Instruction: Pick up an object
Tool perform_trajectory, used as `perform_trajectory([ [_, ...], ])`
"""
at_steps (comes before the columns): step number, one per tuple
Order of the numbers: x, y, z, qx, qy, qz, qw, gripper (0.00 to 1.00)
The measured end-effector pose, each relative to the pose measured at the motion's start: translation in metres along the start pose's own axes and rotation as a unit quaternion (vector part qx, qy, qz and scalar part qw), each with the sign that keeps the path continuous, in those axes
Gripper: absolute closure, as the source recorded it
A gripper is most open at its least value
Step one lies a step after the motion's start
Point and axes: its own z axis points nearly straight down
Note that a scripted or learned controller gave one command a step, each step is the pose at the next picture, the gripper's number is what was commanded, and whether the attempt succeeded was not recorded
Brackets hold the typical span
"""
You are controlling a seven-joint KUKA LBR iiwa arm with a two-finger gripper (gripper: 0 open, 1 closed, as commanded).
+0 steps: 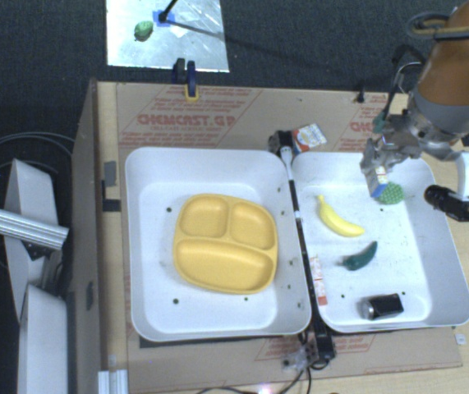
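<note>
The black cylindrical object (381, 305) is lying nearest the camera, at about five o'clock in the right bin (439, 245), resting on its side near the front rim. Sweeping from the left, the left bin (148, 220) is holding a yellow divided plate (224, 242), which is sitting close to that bin's centre with its three compartments facing up. Across the divider, a yellow banana (337, 219) is lying at about nine o'clock from the right bin's centre, and a dark green pepper-shaped object (360, 256) is lying just beyond it toward six o'clock, apart from the banana. At about twelve o'clock in this bin, a green ball with a blue part (388, 192) is resting on the floor. The gripper (379, 168) is hanging directly over that ball, the grey arm (452, 80) with its orange band reaching in from three o'clock. Whether the jaws are open or closed cannot be told from this angle, nor whether they are touching the ball.
</note>
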Motion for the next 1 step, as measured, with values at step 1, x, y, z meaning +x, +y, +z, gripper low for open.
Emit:
perform_trajectory([
  [1, 0.0059, 0.0033, 0.0148, 0.0, 0.0, -0.001, 1.0, 1.0],
])
